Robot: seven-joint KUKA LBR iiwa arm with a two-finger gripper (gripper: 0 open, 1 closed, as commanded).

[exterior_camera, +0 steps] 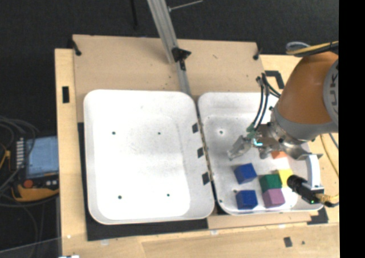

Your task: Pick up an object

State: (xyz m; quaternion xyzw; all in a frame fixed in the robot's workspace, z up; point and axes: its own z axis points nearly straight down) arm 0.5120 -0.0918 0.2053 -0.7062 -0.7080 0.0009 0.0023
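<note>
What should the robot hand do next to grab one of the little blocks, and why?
Probably move a little down and toward the upper blue cube. The grey two-finger gripper hangs just above that cube in the right white bin with nothing between its fingers, and it is the nearest block. The green cube and purple cube lie farther off.
</note>
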